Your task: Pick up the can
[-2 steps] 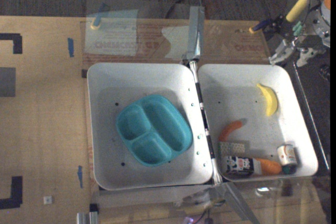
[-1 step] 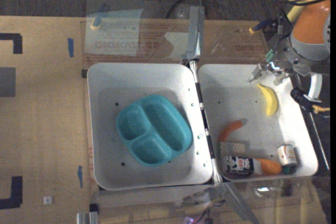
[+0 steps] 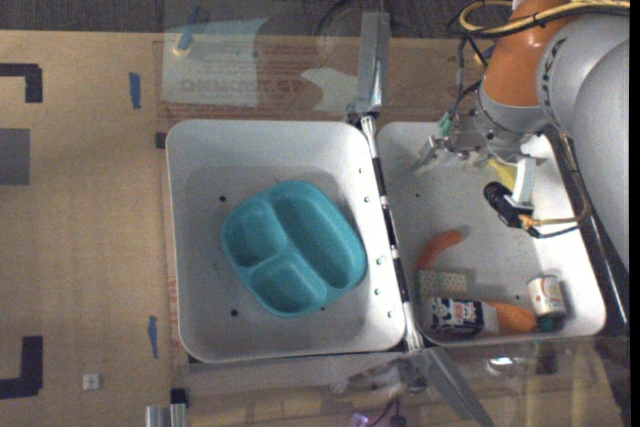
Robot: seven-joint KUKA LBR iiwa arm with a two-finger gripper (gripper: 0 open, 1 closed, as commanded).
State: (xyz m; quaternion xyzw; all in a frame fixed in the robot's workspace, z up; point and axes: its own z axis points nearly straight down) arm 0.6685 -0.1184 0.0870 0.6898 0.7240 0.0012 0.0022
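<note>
Now: one can (image 3: 547, 295), one teal plate (image 3: 293, 247), one carton (image 3: 458, 315).

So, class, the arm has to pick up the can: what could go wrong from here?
1. The can sits in a corner of the right bin, close to its walls; the gripper, at the opposite end, may strike them and miss.
2. An orange piece lies right beside the can, next to a carton; the gripper might knock or take it instead.
</note>
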